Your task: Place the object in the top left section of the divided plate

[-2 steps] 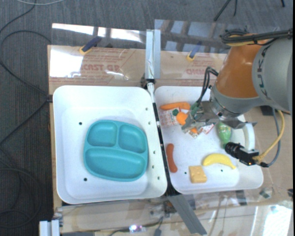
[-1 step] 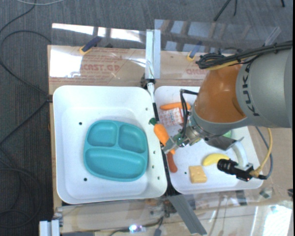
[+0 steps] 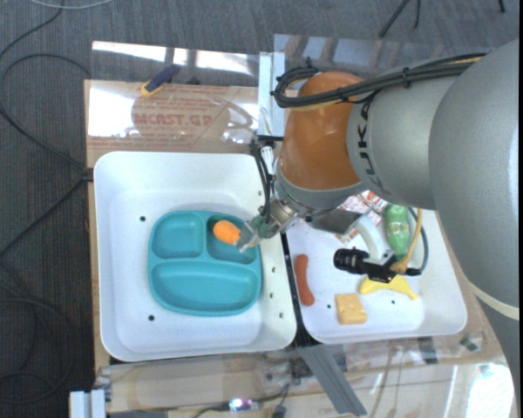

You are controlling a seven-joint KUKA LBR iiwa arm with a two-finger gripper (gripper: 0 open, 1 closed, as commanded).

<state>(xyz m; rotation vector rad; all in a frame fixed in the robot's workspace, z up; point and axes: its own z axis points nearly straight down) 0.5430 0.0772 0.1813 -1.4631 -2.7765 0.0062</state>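
Nearest, right of the divided plate (image 3: 200, 287) and past its lower corner, a yellow block (image 3: 349, 309) lies in the right bin (image 3: 436, 316), with a banana (image 3: 390, 289) just beyond it, further from the plate. A red sausage-shaped piece (image 3: 305, 279) lies lengthwise closer to the plate's right edge, across the bin wall. The teal plate itself sits in the left bin (image 3: 122, 233), its large section towards the near side. The orange object (image 3: 226, 232) rests in the plate's upper right section, not the upper left one. The gripper (image 3: 260, 230) hangs at the plate's upper right rim, just beside the orange object; whether it is spread or pressed together cannot be told. Further right of the plate stands a green bottle (image 3: 397, 225).
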